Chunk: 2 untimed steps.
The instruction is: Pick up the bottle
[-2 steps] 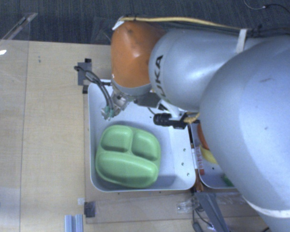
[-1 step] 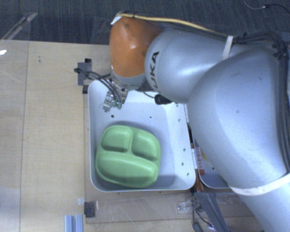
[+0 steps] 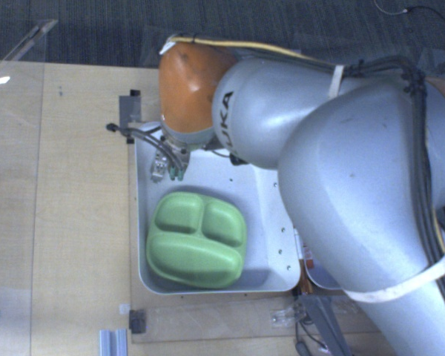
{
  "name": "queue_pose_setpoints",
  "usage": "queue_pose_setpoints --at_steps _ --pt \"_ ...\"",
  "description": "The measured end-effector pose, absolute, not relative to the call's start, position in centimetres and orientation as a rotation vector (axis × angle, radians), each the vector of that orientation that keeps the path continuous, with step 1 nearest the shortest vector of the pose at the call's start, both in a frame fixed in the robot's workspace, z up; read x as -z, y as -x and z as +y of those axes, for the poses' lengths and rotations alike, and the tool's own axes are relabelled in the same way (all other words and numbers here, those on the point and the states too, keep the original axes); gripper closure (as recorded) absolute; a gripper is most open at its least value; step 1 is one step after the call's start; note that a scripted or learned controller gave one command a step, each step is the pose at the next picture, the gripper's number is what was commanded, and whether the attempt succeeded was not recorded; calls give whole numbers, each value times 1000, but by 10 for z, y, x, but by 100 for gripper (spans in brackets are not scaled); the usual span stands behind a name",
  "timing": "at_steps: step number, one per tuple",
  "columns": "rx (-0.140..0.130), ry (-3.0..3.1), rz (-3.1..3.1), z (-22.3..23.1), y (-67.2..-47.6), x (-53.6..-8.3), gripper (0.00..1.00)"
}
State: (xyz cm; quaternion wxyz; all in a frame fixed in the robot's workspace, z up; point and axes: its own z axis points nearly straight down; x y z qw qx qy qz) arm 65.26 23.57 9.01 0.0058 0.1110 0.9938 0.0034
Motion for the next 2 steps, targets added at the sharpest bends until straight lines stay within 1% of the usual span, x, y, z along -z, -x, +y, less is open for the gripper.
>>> queue_pose_setpoints --at_steps 1,2 --pt "-9 236 3119 236 -658 -90 100" --pt "-6 931 2986 237 -671 -94 100"
